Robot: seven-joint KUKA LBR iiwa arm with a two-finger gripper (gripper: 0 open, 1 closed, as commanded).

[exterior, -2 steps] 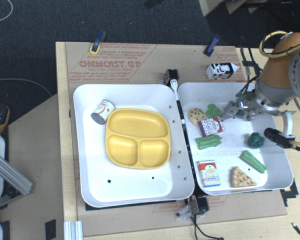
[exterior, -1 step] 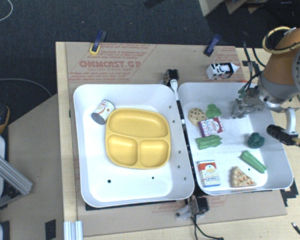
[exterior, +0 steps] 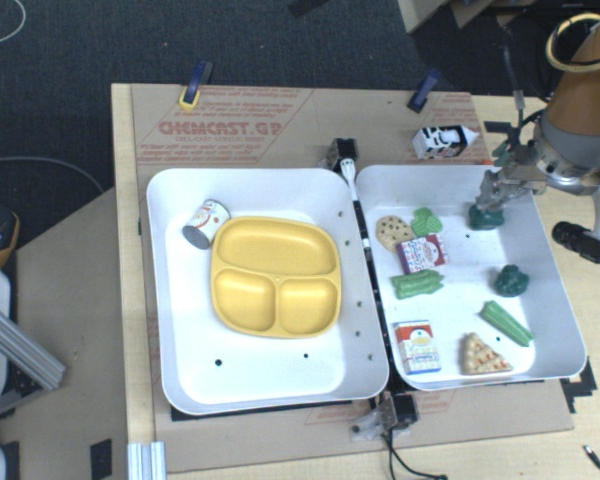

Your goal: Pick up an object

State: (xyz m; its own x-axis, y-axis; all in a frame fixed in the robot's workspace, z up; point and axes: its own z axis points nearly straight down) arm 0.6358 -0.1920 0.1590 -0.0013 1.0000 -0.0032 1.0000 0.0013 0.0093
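1. Arm (exterior: 580, 108) reaches in from the right; orange band above the wrist, fingers (exterior: 492, 200) down in the upper right corner of the right bin (exterior: 565, 308).
2. Fingers sit right on a small dark green object (exterior: 485, 217); can't tell if they're apart or clamped on it.
3. Rest of right bin: cookie (exterior: 391, 231) and green leafy piece (exterior: 426, 221) near the top left, red-labelled packet (exterior: 421, 254) just below, green pod (exterior: 417, 285) under that.
4. Lower part: red & white box (exterior: 416, 347) at bottom left, pizza slice (exterior: 483, 355) beside it, green stick (exterior: 506, 323) above the slice, dark green lump (exterior: 510, 281) toward the right wall.
5. Left bin (exterior: 170, 298) holds a yellow divided tray (exterior: 276, 275) w/ three compartments; small can (exterior: 205, 223) lies tipped, touching the tray's upper left corner.
6. On the surface (exterior: 270, 128) behind the right bin: black & white toy (exterior: 444, 141).
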